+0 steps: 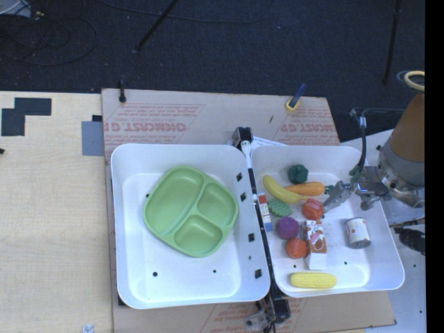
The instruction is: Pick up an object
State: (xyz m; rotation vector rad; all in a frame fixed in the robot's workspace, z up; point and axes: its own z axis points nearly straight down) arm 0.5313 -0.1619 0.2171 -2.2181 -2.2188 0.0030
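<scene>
Hovering over the right bin with nothing lifted yet, the arm has the whole pick ahead of it.

At the right of the frame the gripper [341, 193] hangs low over the right bin [388, 272], and whether it is open or closed cannot be told at this size; nothing visibly sits in it. Every toy lies on the bin floor, so the grasp and the lift both remain, by this reading. Nearest the gripper, just to its left, are the red tomato [313, 208] and the orange carrot [306, 189]; the small can [357, 232] lies just below and to its right. Further left sit the banana [279, 189] and the purple ball [288, 227], with the corn cob [313, 279] well apart near the bottom rim. The green plate [191, 211] rests alone in the left bin [135, 276].
</scene>
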